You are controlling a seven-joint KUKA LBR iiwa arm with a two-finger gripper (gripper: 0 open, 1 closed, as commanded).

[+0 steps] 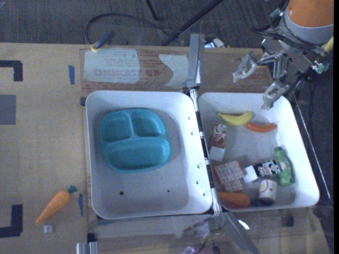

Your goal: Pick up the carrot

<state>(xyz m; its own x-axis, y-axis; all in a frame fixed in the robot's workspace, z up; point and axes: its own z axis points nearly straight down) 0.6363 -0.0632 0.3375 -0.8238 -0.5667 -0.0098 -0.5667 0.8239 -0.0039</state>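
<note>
- Pincer (259,82): open, nothing between its fingers.
- Carrot (53,206): on the bare bench, well apart, down-left of the pincer, beyond the left bin (89,142).
- Long axis diagonal, leafy end nearer the pincer.

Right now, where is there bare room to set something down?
The left bin has bare floor below the blue plate. The bench left of it is bare above the carrot. The right bin is crowded, especially its lower half.
</note>
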